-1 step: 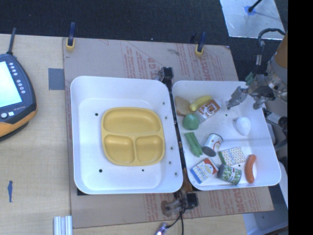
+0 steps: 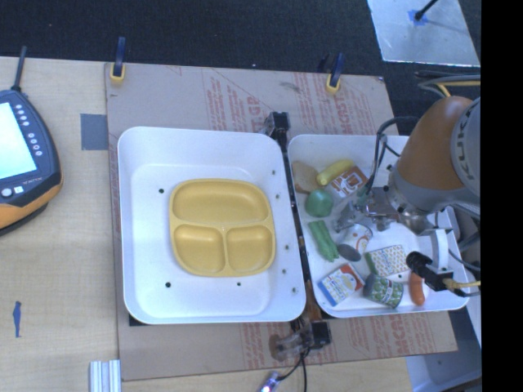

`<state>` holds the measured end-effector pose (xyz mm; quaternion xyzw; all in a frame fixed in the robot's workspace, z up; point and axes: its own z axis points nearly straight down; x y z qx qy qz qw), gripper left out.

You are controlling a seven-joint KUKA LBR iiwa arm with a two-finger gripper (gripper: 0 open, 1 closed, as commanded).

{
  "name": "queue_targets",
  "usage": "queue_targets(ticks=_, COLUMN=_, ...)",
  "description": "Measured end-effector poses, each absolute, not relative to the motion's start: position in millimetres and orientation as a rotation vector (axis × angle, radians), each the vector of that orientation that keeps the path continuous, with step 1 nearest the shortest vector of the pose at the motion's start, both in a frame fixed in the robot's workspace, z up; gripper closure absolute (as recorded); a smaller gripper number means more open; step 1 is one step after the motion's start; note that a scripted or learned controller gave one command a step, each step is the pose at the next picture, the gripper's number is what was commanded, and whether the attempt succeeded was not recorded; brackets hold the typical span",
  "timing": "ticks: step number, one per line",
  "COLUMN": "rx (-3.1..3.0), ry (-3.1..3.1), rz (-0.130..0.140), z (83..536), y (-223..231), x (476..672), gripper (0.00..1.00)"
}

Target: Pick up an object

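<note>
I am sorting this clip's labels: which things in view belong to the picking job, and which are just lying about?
In the job:
gripper
right bin
green ball
yellow banana
green pod
small carton

Lying about:
left bin
yellow divided tray
handheld controller

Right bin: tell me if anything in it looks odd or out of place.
Nothing looks spilled or broken. The right bin holds a loose jumble, all inside its rim. The tool sits low among it. The yellow tray lies flat in the left bin.
</note>
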<state>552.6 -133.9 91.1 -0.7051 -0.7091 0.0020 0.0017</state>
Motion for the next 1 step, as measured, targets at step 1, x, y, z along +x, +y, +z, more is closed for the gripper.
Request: queue_targets(ticks=1, rx=-2.212, ry=-2.228, rz=0.007, z=91.7, y=-106.9, x=574.9, gripper=0.0)
